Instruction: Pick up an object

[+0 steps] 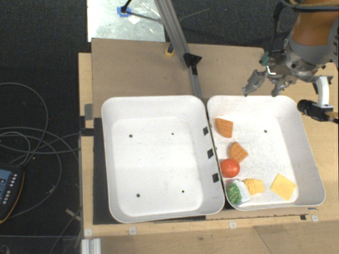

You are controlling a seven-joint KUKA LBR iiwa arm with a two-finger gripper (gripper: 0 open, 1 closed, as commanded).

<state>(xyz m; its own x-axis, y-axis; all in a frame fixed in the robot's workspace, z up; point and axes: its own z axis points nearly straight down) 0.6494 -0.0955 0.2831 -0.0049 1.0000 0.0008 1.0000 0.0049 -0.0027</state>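
Overhead, I saw my gripper (265, 85) hanging above the far rim of the right bin (305, 142), fingers spread apart with nothing between them. Food pieces lay inside it: two orange wedges (224, 127), a tomato (230, 168), a corn piece (253, 186) and a yellow cheese slice (283, 187) near its front.

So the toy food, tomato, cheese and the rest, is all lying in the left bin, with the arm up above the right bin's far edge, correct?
Not quite. The camera view shows the tomato, cheese and other pieces in the right bin, not the left. The arm is indeed above that bin's far edge.
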